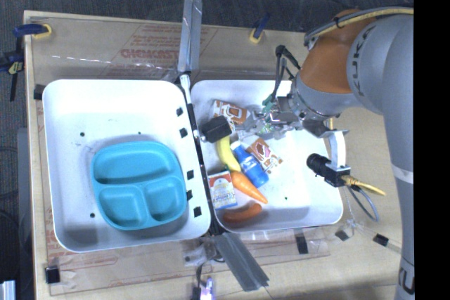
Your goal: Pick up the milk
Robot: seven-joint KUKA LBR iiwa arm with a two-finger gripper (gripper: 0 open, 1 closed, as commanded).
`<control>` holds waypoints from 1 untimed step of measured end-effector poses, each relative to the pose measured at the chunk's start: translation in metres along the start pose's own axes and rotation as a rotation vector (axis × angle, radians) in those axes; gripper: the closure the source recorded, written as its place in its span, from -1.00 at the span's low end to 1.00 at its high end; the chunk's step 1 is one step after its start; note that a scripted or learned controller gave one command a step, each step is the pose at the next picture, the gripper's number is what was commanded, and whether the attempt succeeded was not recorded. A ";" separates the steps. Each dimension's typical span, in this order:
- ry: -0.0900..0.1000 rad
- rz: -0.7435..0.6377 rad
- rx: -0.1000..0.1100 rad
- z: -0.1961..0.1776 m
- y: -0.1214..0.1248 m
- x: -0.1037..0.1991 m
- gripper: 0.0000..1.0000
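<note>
Now gripper [271, 117] hovers in right bin [320, 201]; milk [223, 192] lies apart.

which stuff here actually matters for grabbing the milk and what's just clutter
For the job:
- milk carton, at the right bin's front-left, beside the carrot
- gripper, over the back of the right bin

Just lying about:
- carrot
- banana
- blue bottle
- sausage
- snack packets
- blue divided tray in the left bin

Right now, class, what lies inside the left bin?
Inside the left bin lies one blue divided tray, three compartments up. The bin floor beneath the tray is covered and cannot be seen.
</note>
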State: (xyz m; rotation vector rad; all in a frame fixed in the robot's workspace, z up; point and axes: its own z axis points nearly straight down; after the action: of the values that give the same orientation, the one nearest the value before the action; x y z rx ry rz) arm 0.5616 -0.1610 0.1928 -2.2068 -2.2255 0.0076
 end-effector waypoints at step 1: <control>-0.003 -0.033 -0.004 0.104 0.051 0.022 -1.00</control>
State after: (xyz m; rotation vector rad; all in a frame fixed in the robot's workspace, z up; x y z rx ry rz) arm 0.6119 -0.1388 0.0884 -2.1736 -2.2650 0.0061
